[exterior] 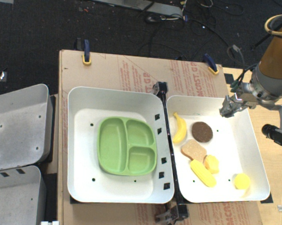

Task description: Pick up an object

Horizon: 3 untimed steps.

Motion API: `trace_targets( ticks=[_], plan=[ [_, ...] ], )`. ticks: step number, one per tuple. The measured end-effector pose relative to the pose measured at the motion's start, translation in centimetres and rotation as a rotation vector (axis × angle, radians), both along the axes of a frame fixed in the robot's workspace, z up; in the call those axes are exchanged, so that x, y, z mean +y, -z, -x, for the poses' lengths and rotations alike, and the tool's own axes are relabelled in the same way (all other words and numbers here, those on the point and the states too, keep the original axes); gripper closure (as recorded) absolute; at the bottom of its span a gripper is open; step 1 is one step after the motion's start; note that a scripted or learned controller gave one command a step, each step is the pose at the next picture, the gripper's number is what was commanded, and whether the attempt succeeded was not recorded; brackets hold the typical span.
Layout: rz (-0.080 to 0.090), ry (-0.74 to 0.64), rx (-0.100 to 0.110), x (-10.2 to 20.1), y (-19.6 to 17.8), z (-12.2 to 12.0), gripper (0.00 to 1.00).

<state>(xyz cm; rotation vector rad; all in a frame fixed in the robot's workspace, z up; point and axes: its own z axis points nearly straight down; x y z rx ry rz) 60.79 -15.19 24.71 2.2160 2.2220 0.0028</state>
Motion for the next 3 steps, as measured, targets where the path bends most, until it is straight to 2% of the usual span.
trace_targets(
  ticks=[3],
  plan=[
    [-0.002,-0.004,0.007,14.7,1.9,3.9,1.00]
  ],
)
